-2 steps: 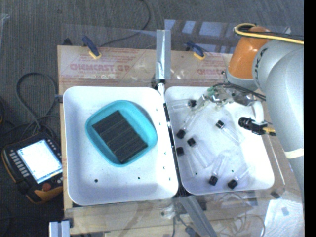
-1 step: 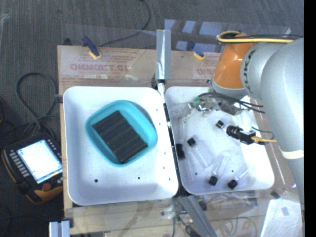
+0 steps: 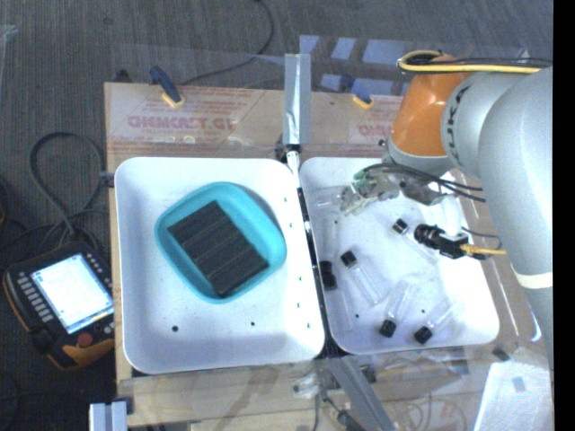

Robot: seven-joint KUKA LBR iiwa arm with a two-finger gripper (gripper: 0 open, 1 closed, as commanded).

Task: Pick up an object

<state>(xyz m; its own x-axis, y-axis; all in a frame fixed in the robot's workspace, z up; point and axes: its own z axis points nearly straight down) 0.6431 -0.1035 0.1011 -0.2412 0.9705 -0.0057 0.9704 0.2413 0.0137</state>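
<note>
My gripper (image 3: 359,189) hung over the right bin (image 3: 467,330), its state something I could not tell. The clear, black-capped vials (image 3: 395,308) lay scattered and could have rolled aside, leaving me nothing.

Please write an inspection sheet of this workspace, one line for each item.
Surface: wooden bench bearing two white bins side by side, left bin and right bin.
Job's things: several clear vials with black caps scattered in the right bin.
Clutter: teal bowl in the left bin, holding a black ribbed block.
End effector: end effector low over the far part of the right bin; whether it holds anything cannot be told.
Cables: yellow cable at the arm; black cables on the floor to the left.
Surroundings: teach pendant on the dark carpet; blue clamp at the bench's far edge.
</note>
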